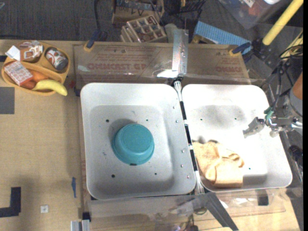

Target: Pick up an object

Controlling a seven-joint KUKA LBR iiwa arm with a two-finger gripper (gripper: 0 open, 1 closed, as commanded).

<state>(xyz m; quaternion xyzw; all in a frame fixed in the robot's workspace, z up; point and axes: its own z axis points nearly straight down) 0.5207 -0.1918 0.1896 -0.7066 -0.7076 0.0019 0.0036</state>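
A teal bowl lies upside down in the middle of the left bin. In the right bin, tan bread-like pieces are piled at the front left, against the divider. My gripper hangs over the right side of the right bin, up and to the right of the tan pile and apart from it. Its two fingers stand spread, open, with nothing between them.
A yellow tray with a banana and small food items sits at the far left of the bench. Cardboard flaps line the back of both bins. Cables and clutter lie beyond the bench.
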